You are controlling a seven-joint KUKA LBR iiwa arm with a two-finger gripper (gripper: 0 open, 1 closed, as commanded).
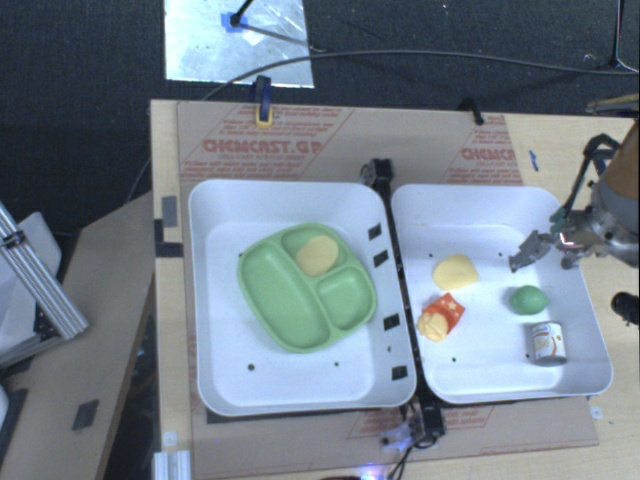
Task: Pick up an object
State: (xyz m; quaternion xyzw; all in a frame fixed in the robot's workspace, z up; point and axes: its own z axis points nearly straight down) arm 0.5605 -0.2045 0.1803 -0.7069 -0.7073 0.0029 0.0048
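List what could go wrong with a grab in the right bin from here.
1. The green ball is round, so it may roll away from the gripper hovering just above it.
2. The small can lies close beside the ball and near the right bin wall, so a low approach might knock it or the wall.

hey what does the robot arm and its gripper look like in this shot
At the view's right edge, the arm is grey metal with a tan-orange section above the wrist and a dark cable looping beside it. Its gripper is grey and slim, ending in dark fingers over the right bin.
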